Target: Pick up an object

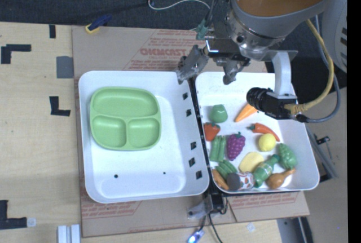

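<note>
My gripper [207, 70] hangs over the back edge of the right bin [309, 180], near the divider between the bins. Its two fingers [187, 69] are spread apart with nothing between them. The right bin holds several toy foods: a green pepper [218, 113], an orange carrot [245, 113], a purple grape bunch [235, 145], a yellow lemon [267, 142], a red piece [211, 131], a green pod [217, 148], a yellow banana [250, 162] and a broccoli [286, 155]. All of them lie in front of and below the gripper, untouched.
The left bin [135, 182] holds a green divided plate [125, 118] at its back left. A black cylinder on a white bracket [271, 102] sticks out over the right bin's back right. Cables trail behind the bins.
</note>
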`<state>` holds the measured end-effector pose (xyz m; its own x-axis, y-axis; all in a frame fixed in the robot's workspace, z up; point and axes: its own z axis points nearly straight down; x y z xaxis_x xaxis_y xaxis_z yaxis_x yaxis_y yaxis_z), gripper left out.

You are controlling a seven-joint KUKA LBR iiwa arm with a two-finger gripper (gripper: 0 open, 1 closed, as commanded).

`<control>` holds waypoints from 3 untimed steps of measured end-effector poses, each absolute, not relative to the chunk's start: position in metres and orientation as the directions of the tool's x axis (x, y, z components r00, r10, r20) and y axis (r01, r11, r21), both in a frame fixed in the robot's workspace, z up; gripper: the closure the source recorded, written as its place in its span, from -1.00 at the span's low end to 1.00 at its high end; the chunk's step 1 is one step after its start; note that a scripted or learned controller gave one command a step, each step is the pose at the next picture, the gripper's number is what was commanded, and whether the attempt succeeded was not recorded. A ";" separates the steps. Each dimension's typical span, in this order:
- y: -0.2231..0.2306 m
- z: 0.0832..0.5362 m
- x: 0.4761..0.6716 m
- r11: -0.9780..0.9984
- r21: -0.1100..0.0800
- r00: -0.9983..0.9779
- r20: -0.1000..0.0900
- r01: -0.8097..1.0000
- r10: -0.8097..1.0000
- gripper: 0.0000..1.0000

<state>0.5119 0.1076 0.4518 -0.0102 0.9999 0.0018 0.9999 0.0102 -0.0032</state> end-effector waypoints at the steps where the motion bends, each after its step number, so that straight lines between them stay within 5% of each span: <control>1: 0.104 0.461 0.515 0.005 -0.002 -0.005 -0.001 1.000 1.000 1.00; 2: 0.084 0.376 0.481 -0.001 -0.013 0.001 -0.003 1.000 1.000 1.00; 3: 0.104 0.400 0.484 0.004 0.000 -0.004 0.000 1.000 1.000 1.00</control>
